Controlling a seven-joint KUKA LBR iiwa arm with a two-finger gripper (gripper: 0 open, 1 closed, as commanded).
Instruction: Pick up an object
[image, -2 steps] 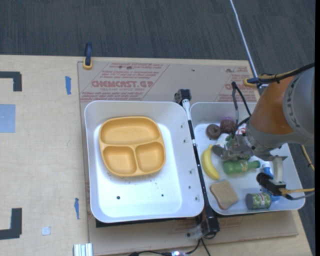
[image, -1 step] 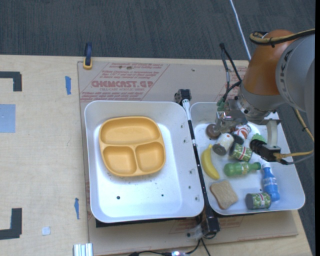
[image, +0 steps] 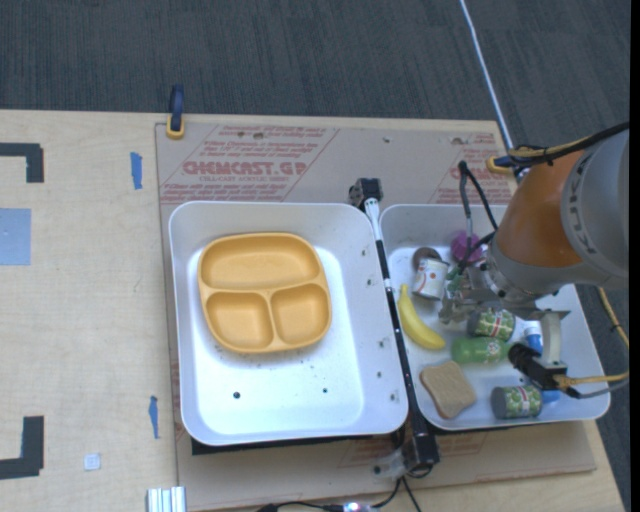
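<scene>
Reaching in from the right of the frame: grey arm with orange band, wrist hanging over the middle of the right bin (image: 598, 400). Gripper (image: 462, 298) sitting low among the clutter there; finger opening hidden by the wrist, so grip state cannot be told, nor anything seen held.

Crowding the right bin: curved yellow banana (image: 420, 320) lying along the left wall; flat tan bread slice (image: 447, 389) resting near the lower left corner; green cans (image: 493, 323) (image: 517, 401) lying at centre and lower right; smooth green piece (image: 476, 350) lying between them; small tin (image: 430, 275) and purple item (image: 463, 245) sitting at the upper part. Little free floor remaining between objects and walls.

Occupying the left bin (image: 185, 330): three-compartment orange plate (image: 264, 291), matte plastic, rounded corners, sitting toward the upper half; bare white floor stretching below it and along the rims.
</scene>
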